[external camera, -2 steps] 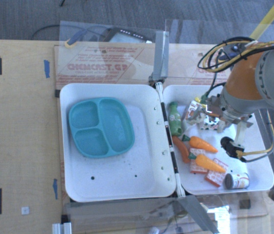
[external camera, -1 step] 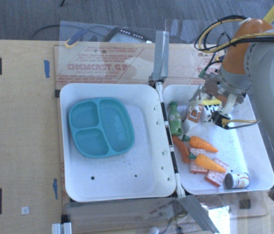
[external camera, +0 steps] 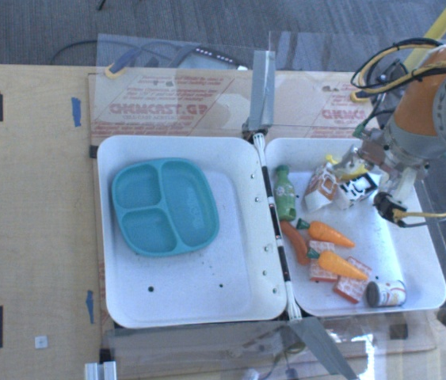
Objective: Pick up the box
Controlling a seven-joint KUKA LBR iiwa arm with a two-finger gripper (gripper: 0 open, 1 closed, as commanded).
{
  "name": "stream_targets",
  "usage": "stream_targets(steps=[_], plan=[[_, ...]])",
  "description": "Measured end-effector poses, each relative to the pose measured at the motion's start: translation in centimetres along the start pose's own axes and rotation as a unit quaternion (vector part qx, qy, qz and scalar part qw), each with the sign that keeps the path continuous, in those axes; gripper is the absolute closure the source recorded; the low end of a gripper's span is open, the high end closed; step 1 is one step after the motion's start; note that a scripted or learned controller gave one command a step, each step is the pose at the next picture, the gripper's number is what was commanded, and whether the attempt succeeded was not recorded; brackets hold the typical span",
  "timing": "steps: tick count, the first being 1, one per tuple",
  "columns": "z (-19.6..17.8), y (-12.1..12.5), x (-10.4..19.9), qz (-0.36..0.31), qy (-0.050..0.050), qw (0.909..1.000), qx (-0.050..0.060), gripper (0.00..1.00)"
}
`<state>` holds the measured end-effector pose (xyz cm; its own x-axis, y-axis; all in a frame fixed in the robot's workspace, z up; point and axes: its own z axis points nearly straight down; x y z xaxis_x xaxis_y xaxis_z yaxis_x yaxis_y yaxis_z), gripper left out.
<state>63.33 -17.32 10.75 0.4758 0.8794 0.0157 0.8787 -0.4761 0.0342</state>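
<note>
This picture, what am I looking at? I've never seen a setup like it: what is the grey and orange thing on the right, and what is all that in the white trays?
The camera hangs above a bench and looks down at a slant. The grey and orange thing is a robot arm reaching in from the right; its gripper is its two-fingered hand. It sits low over the right bin, right at a small box, which it is meant to pick up. I cannot tell whether it grips it. That bin also holds a green bottle, toy carrots and a small can. The left bin holds a teal divided plate.
</note>
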Motion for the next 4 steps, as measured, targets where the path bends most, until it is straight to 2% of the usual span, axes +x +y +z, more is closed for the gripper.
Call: stream_targets(steps=[1, 2, 3, 4], plan=[[0.1, -0.1, 2.0, -0.008, -0.005, 1.0000, -0.002, 0.00], [-8.7, -0.3, 8.4, 0.151, -0.010, 0.9884, 0.015, 0.00], [-0.9, -3.9, 4.4, 0.182, -0.003, 0.9832, 0.003, 0.00], [0.0, -4.9, 5.7, 0.275, 0.000, 0.9615, -0.006, 0.00]])
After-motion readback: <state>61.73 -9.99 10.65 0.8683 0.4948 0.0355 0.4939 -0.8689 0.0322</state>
